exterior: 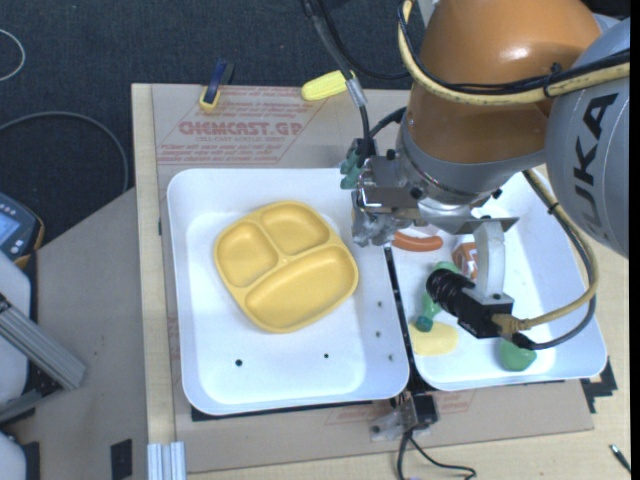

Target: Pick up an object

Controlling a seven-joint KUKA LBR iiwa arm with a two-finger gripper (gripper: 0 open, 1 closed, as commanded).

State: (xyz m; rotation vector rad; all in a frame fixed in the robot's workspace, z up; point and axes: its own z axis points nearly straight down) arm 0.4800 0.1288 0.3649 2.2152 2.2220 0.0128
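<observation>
The grey and orange arm hangs low over the right bin (575, 268) and hides much of it. Its gripper (376, 220) is at the bin's left wall, close to the divider between the two bins. Just right of the gripper lies a red sausage-shaped toy (416, 240). Below that, an orange and white item (465, 259) peeks out beside a black part with a yellow cable (466, 303). A pale yellow piece (436, 340) and two green pieces (427, 318) (517, 356) lie near the bin's front. A yellow divided plate (286, 265) rests in the left bin (195, 298).
Behind the bins, a yellow-handled tool (324, 87) and a small blue and yellow clip (213, 86) lie on the brown board. Cables loop around the arm's wrist. A grey device (15, 230) sits off the bench at the left.
</observation>
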